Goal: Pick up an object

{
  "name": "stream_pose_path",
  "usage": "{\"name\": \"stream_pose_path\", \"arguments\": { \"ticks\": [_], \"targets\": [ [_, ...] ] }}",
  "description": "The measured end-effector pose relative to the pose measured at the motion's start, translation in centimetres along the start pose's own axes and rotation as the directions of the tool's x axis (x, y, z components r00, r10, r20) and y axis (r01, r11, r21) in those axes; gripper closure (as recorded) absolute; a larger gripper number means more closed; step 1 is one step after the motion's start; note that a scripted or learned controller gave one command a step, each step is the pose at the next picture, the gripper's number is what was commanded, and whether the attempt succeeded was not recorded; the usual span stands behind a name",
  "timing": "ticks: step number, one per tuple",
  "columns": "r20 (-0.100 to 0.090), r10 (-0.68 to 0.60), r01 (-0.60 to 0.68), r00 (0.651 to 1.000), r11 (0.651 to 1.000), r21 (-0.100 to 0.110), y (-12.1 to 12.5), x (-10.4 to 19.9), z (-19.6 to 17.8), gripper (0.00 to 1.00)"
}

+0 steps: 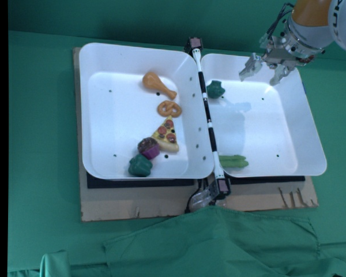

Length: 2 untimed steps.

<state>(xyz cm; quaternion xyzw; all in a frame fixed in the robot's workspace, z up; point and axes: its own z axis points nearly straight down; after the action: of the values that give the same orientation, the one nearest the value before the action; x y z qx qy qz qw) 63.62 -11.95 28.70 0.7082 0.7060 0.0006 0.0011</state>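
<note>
Arm reaching in from the upper right, gripper [263, 73] hanging open.

The grey arm [341, 4] is entering at the top right corner of the camera view, its orange band [312, 2] showing just above the wrist [297, 39]. The wrist is angling down and to the left, carrying the metal gripper body below it. The two fingers are pointing downward and standing apart from each other, one finger [249, 67] lying further left and the other nearer the wrist's underside. Nothing is showing between the fingers. The gripper is hanging in the air, touching no surface.
</note>
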Motion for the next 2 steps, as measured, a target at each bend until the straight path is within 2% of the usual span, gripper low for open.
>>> {"name": "stream_pose_path", "arguments": {
  "ticks": [1, 2],
  "targets": [
    [0.000, 0.000, 0.000, 1.000, 1.000, 0.000, 0.0, 0.0, 0.0, 0.00],
    [0.001, 0.001, -0.001, 1.000, 1.000, 0.003, -0.2, -0.3, 4.0, 0.00]
  ]
}}
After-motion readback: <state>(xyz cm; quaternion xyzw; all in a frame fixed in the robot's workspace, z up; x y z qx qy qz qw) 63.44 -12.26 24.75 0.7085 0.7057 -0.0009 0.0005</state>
